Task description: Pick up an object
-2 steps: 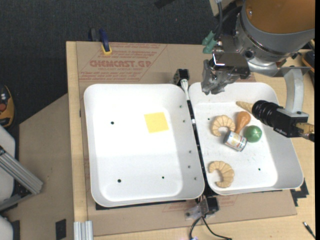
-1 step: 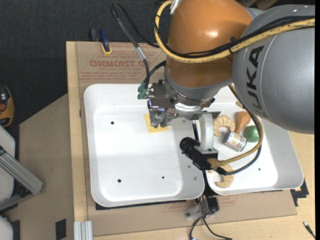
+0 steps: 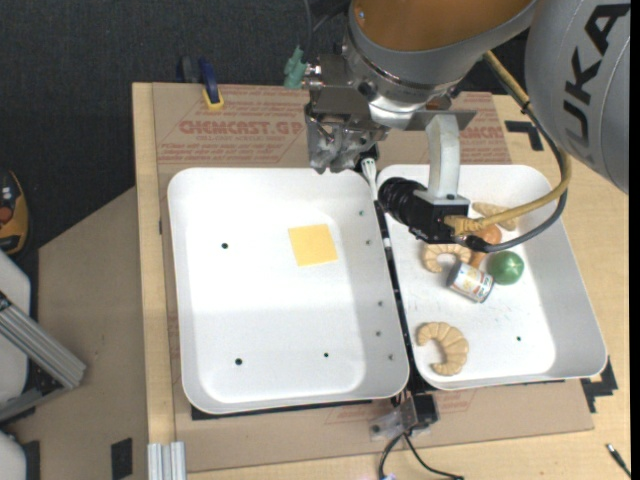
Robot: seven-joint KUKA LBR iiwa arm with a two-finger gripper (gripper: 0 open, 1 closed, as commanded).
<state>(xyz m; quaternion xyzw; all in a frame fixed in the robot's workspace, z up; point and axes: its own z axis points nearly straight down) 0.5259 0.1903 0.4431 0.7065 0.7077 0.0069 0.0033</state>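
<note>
A flat yellow square [image 3: 313, 245] lies in the left bin [image 3: 184, 268], toward its back centre. The right bin [image 3: 577, 298] holds a croissant [image 3: 444, 347] near the front, a small metal can [image 3: 469, 283], a green ball [image 3: 505, 267], a pale ring-shaped pastry [image 3: 438, 258] and a tan and orange item [image 3: 490, 221]. My gripper [image 3: 338, 153] hangs over the back rim of the left bin, near the divide between the bins. It is behind and a little right of the yellow square, with nothing seen in it.
The arm's grey and orange body [image 3: 440, 18] fills the top right. A black fitting with a cable [image 3: 412, 209] overhangs the right bin's back left corner. Both bins rest on a cardboard sheet [image 3: 250, 118]. A blue and yellow clamp [image 3: 208, 83] sits at its back edge.
</note>
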